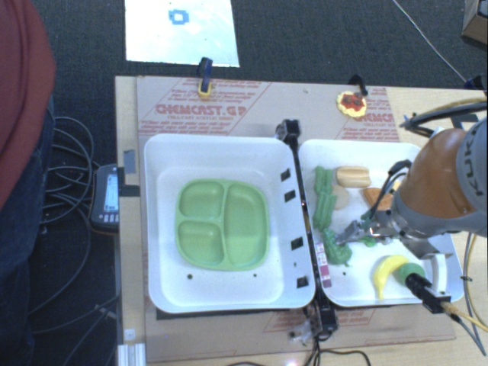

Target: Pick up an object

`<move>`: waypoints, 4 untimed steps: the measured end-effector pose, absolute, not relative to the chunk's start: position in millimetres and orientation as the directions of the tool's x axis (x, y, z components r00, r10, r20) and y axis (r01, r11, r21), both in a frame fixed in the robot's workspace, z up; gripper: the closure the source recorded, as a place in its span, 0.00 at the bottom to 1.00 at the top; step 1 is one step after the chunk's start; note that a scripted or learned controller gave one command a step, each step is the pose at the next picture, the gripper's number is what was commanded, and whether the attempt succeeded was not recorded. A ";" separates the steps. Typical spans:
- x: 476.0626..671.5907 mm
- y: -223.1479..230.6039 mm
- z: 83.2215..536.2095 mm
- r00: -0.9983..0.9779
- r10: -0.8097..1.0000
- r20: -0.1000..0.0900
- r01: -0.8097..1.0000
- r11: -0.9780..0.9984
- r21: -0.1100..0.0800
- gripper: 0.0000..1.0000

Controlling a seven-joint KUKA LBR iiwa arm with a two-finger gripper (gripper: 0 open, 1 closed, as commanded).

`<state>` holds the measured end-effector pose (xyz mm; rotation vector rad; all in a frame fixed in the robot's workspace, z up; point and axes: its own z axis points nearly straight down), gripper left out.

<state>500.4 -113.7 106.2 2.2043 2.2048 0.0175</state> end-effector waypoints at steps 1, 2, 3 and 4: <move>503.8 -31.1 247.4 -0.013 1.000 0.003 1.000 0.013 0.019 0.00; 485.2 49.2 180.9 -0.012 1.000 0.004 1.000 0.012 -0.005 0.00; 527.0 -13.8 184.6 0.003 1.000 -0.003 1.000 -0.003 0.004 0.00; 494.4 68.6 183.9 -0.011 1.000 0.004 1.000 0.011 -0.002 0.00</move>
